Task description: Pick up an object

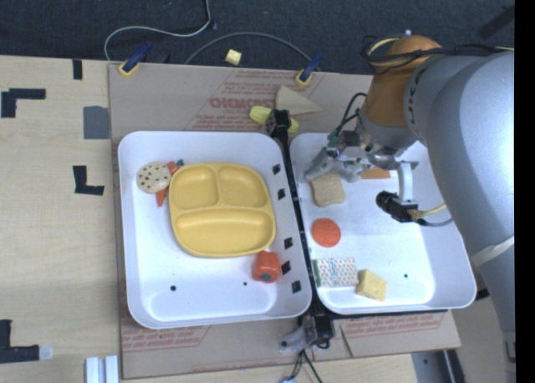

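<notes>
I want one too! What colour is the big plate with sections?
Yellow plate, seen in the camera view.

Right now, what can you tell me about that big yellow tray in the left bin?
The yellow tray is a smooth, plastic-looking plate with rounded corners and three compartments: two smaller ones along the far side and one long one nearer the camera. All three look bare. It lies flat, slightly askew, in the middle of the left bin. A small red and orange toy sits at its near right corner, and an orange piece sits against its left edge beside a speckled cookie.
</notes>
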`<move>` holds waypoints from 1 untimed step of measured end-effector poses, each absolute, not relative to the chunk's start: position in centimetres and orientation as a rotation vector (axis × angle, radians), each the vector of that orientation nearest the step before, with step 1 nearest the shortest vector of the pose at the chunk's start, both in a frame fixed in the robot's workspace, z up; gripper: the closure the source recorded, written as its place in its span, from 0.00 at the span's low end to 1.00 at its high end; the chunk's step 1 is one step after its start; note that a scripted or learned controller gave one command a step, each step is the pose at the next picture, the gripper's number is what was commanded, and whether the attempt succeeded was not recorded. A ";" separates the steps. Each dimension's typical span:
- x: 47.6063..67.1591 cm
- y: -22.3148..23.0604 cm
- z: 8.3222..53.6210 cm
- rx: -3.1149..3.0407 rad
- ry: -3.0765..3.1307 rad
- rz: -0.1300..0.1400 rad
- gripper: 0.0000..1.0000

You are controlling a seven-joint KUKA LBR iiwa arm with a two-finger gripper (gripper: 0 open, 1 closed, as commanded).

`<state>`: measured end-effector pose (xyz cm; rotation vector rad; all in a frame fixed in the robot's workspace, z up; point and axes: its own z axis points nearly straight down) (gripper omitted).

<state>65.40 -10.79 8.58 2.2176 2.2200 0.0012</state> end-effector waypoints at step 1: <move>65.4 -10.8 9.6 2.217 2.221 0.000 1.00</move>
